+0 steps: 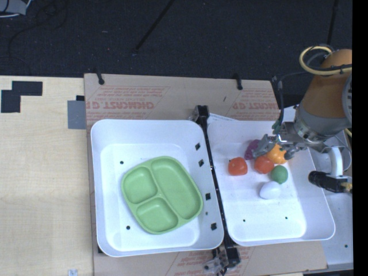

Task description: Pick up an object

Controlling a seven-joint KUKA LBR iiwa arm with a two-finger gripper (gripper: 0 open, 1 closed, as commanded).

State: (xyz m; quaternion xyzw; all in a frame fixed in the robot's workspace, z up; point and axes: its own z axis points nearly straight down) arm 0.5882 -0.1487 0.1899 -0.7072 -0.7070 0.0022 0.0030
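Two white bins (109, 148) side by side, green divided plate (161, 195) in the left, gripper (278, 148) over the right's two-o'clock fruit cluster (265, 164), finger state unclear.

Overhead, slanted look at bench: 2 shallow white bins side by side on cardboard sheet (172, 99). Left bin (109, 148) carries green 3-compartment plate (161, 195), turned askew. Right bin (310, 223) carries cluster near its upper right: purple piece (252, 150), orange piece (277, 153), 2 red pieces (237, 166) (264, 165), green ball (279, 174), white piece (269, 190) just below. Grey arm with orange band (325, 96) reaches in from right; gripper (276, 144) sits low over purple and orange pieces. Dark carpet (172, 27) behind bench.
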